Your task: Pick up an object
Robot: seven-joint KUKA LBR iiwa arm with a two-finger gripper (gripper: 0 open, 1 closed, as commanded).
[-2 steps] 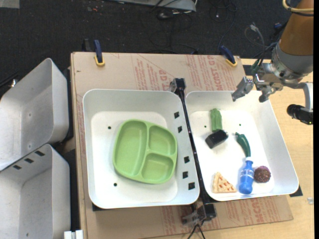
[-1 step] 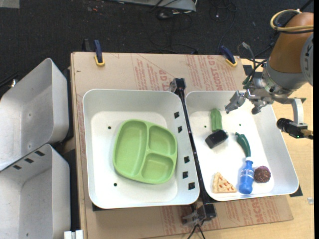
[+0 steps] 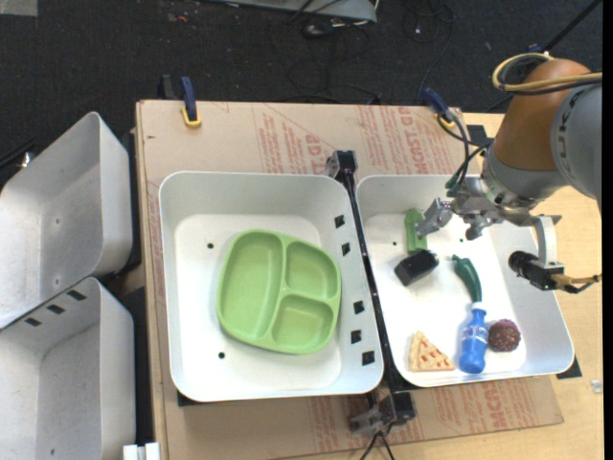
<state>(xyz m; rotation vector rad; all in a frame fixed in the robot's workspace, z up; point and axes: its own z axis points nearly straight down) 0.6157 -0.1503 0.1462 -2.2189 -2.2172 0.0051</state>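
Two shallow white bins are being carried side by side by a bench covered with brown cardboard (image 3: 259, 132). Red printed letters are being shown on this cardboard along its upper and lower edges, but they are turned away from the camera and cannot be read with certainty. No other label is being seen on the things.

Six small things are lying in the right bin (image 3: 567, 355). A light green piece (image 3: 413, 228) is lying in its upper left part, and a black block (image 3: 416, 268) is lying just below it, tilted. A dark green curved piece (image 3: 466, 276) is lying near the middle. A blue bottle (image 3: 473, 340) is lying at the lower edge, between a yellow triangular slice (image 3: 428, 353) with a grid pattern and a dark brown ball (image 3: 504, 334).

The gripper (image 3: 458, 217) is being held over the upper part of the right bin, just beside the light green piece. Whether it is spread or closed cannot be told, and nothing is being seen held in it. The orange band (image 3: 532, 113) of the arm is being seen in the upper right of the frame.

One light green divided plate (image 3: 281, 292) is lying in the left bin (image 3: 182, 192). Two more white bins (image 3: 57, 199) are standing at the left edge of the frame. The cardboard is being held at its upper edge by two clamps (image 3: 190, 103). A dark floor (image 3: 86, 46) with cables is being seen at the top.
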